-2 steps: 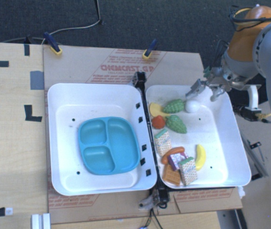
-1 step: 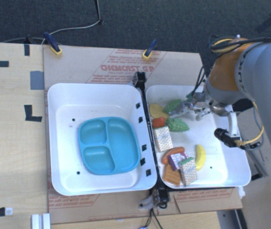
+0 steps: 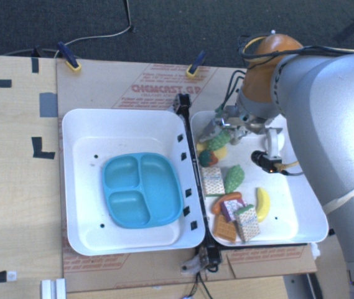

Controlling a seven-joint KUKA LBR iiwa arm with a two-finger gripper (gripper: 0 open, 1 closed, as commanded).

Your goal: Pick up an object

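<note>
My gripper (image 3: pixel 221 128) hangs low over the far left corner of the right bin (image 3: pixel 288 220), reaching in from the right. Right under it lies a green and yellow toy vegetable (image 3: pixel 214 144), with a red piece (image 3: pixel 207 159) just in front of that. Further forward lie a pale checkered block (image 3: pixel 213 181), a green leafy piece (image 3: pixel 234 178), a yellow banana (image 3: pixel 262 203), an orange carrot (image 3: pixel 228 200), a purple piece (image 3: pixel 229 210), a brown waffle (image 3: pixel 224 230) and a speckled wedge (image 3: pixel 247 223). The arm hides the bin's right part.
The left bin (image 3: pixel 83 142) holds a blue divided plate (image 3: pixel 142 189). A black clip strip (image 3: pixel 189 167) runs along the wall between the two bins. Cardboard (image 3: pixel 158 89) lies under both bins, with yellow clamps (image 3: pixel 69 60) at its far edge.
</note>
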